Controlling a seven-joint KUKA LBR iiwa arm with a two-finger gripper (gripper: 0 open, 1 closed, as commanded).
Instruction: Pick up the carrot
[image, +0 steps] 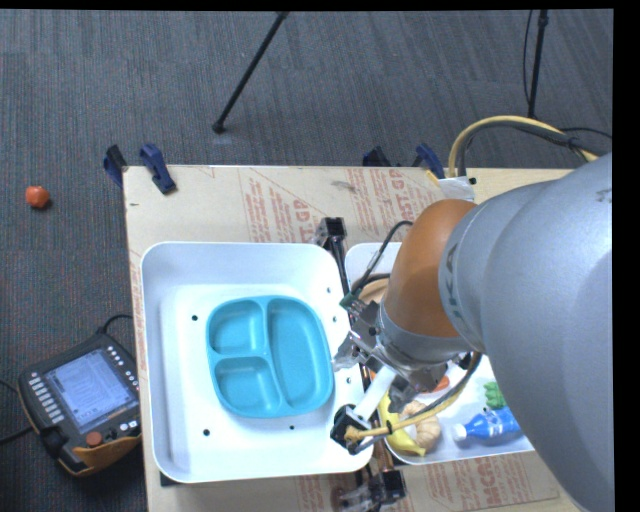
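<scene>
The bench (240, 200) is a brown board printed with red lettering, set on dark carpet. Two white bins lie on it side by side. The left bin (170, 300) sits toward the board's near left part, its rim just beside that of the right bin (365, 262), which the arm largely covers. Blue clamps (157, 167) grip the board's far edge near both corners.

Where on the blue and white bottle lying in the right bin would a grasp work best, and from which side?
Probably the blue body of the bottle, approached straight down from above. It lies on its side near the front rim of the right bin, with its long axis running roughly left to right, so closing across its narrow width suits it. Its white cap end looks more crowded, with the banana nearby.
</scene>
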